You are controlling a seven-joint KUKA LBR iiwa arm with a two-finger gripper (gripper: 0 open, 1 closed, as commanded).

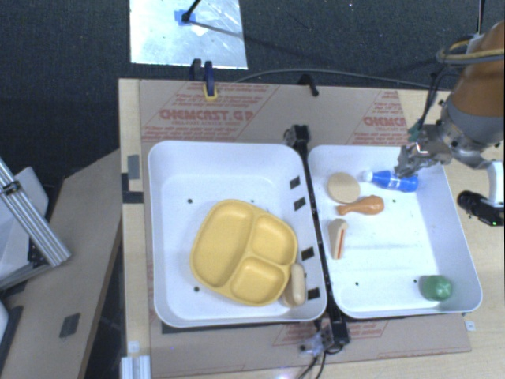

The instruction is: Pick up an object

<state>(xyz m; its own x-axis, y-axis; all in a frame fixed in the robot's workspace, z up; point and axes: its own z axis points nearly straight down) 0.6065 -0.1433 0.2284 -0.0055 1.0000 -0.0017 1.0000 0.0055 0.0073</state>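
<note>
My gripper [412, 161] hangs over the back right of the right bin [442, 243], just above the right end of a blue bottle with a white cap [388, 180]. To the bottle's left lie a round tan biscuit [344, 187] and a brown drumstick [363, 206]. A hot-dog-like piece [338, 237] rests near the bin's left wall. A green ball [435, 287] sits in the front right corner. The arm's grey wrist and orange band [477, 93] rise at the right edge.
The left bin [181, 172] holds a yellow divided tray [245, 251] with a beige bread roll [296, 284] at its front right. A black divider [312, 212] runs between the bins. A clamp [207, 77] sits at the bench's back edge.
</note>
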